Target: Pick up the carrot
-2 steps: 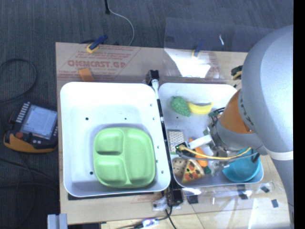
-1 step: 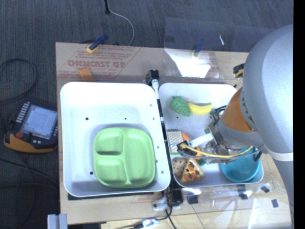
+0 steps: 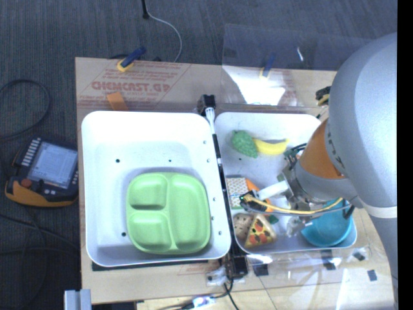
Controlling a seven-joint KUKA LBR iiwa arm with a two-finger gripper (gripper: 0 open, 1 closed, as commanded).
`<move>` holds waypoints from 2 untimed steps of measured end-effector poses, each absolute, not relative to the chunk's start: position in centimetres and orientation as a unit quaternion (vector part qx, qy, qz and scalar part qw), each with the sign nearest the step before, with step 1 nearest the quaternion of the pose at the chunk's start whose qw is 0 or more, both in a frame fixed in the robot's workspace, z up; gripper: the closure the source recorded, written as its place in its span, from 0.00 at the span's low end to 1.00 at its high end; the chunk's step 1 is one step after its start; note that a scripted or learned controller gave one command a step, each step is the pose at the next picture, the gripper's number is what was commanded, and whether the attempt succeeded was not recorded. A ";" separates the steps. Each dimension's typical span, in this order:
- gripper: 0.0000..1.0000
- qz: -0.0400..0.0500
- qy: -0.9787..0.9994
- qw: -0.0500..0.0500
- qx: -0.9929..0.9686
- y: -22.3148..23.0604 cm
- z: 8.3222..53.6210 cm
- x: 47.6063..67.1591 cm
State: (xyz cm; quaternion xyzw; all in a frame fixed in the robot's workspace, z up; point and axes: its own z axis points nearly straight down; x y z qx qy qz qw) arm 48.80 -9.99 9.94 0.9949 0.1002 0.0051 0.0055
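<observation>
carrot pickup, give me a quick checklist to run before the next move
1. Carrot located: ok, an orange piece in the right bin near the centre divider, partly hidden.
2. Pincer lined up on the carrot: not ok, it appears to sit off to the side of it.
3. Carrot gripped: cannot tell.
4. Room around the pincer: not ok, the pizza slice and the blue bowl are close by.
5. Banana and broccoli out of the way: ok, they lie at the far end.

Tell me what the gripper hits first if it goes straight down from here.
Probably bare floor of the right bin, between the pizza slice and the blue bowl, not the carrot; depth is unclear.
</observation>
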 end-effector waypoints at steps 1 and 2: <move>0.00 0.003 0.101 0.004 0.995 -10.8 8.9 57.9; 0.00 0.004 0.136 -0.002 0.991 -0.4 18.8 59.7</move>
